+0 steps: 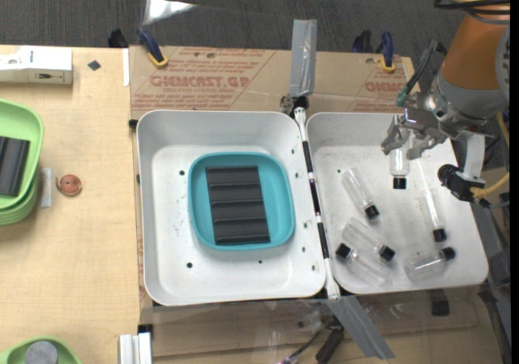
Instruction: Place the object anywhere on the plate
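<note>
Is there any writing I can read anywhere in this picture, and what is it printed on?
"GHMCAST.G.P", roughly, in red on the cardboard sheet behind the left bin; the letters are blurred, so the reading is unsure.
Red print on the cardboard's right end: cut off, unreadable.
Dark marks on the white box at top left: too small to read.

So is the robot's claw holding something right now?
Gripper: closed on a clear tube with a black cap, hanging straight down above the right bin.
</note>
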Motion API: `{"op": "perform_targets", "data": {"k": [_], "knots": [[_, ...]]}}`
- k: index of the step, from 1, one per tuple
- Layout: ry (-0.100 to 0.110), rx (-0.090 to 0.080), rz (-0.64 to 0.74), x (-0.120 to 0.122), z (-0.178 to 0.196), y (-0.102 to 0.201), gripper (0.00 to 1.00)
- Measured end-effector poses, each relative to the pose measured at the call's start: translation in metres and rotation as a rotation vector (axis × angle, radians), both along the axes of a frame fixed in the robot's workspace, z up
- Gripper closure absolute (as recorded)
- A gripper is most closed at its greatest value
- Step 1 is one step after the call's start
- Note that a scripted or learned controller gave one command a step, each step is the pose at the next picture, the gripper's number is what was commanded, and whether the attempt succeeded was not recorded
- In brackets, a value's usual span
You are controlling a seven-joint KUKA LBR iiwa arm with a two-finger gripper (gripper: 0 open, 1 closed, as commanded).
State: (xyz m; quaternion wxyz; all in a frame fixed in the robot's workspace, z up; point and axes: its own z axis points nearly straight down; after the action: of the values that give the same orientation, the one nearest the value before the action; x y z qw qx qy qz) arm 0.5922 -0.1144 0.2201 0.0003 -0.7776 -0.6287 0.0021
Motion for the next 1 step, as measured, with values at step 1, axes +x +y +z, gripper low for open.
{"op": "perform_targets", "data": {"k": [1], "knots": [[0.001, 0.002, 0.164, -0.0732, -0.0298, 0.0648, 1.00]]}}
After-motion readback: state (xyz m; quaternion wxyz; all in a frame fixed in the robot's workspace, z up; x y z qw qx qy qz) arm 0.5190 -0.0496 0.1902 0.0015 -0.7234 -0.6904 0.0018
